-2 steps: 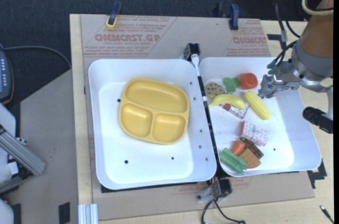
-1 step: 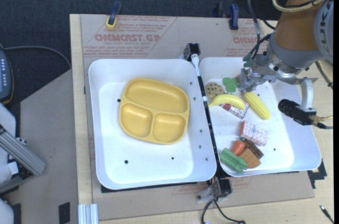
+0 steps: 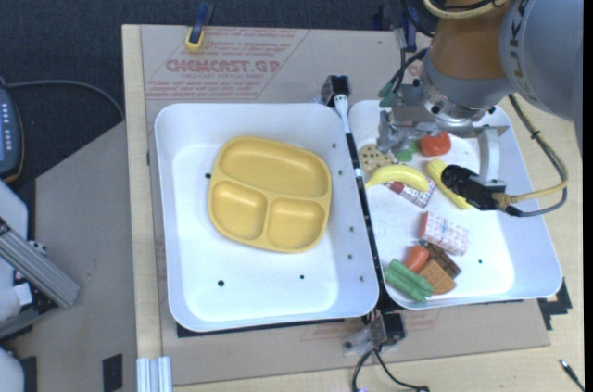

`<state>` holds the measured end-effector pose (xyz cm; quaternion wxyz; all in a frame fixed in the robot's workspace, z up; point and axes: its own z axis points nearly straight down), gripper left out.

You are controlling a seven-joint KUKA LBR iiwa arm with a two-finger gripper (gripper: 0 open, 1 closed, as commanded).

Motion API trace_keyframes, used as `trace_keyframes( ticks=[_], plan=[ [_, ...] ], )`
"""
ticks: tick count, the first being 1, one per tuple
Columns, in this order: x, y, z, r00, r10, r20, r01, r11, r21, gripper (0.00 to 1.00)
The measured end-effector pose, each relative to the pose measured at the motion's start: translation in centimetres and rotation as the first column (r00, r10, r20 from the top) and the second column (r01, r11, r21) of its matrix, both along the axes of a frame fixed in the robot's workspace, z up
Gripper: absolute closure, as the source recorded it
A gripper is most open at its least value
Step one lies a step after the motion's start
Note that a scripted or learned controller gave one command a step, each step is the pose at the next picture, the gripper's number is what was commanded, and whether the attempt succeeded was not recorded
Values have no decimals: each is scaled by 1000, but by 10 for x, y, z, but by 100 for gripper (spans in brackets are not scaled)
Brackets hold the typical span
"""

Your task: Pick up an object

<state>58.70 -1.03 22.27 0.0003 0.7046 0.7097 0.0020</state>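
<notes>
Plastic play food lies scattered across the right bin [image 3: 533, 251], a shallow white tray with rounded corners and a smooth, slightly glossy floor. A curved yellow banana [image 3: 400, 176] rests near the bin's left wall, just beside a round tan cracker [image 3: 372, 158] dotted with small holes. A red tomato [image 3: 435, 143] sits close behind them. Toward the front lie a pink-and-white speckled block [image 3: 446, 233], a green ridged vegetable [image 3: 408, 280], a small orange piece [image 3: 418, 257] and a brown block [image 3: 442, 269], the last three bunched together and touching.

The left bin [image 3: 176, 223] carries a yellow plate [image 3: 270, 193], moulded smooth with three shallow compartments and soft rounded corners. It lies near the middle, with bare white floor on all sides.

The gripper [image 3: 400, 140], a grey metal assembly under the arm's orange band, hangs low over the back left corner of the right bin, directly above the cracker and the banana's upper end. Whether its fingers are spread or closed cannot be told from this angle, nor whether they touch anything. A yellow-and-black fitting [image 3: 460, 183] juts out beside it over the bin.

The two bins meet along a dark seam at the centre. Open floor in the right bin lies mainly along its right side and front right corner.
</notes>
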Motion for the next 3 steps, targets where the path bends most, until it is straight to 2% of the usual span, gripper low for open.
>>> trace_keyframes(
  ticks=[1, 2, 3],
  plan=[
    [13, 52, 11, 1000, -1, 0, 1, 1000, 0, 100],
    [8, 54, 3, 1000, -7, -7, 7, 1000, -2, 100],
    [22, 52, 12, 1000, -6, 1, 6, 1000, -3, 100]
  ],
)
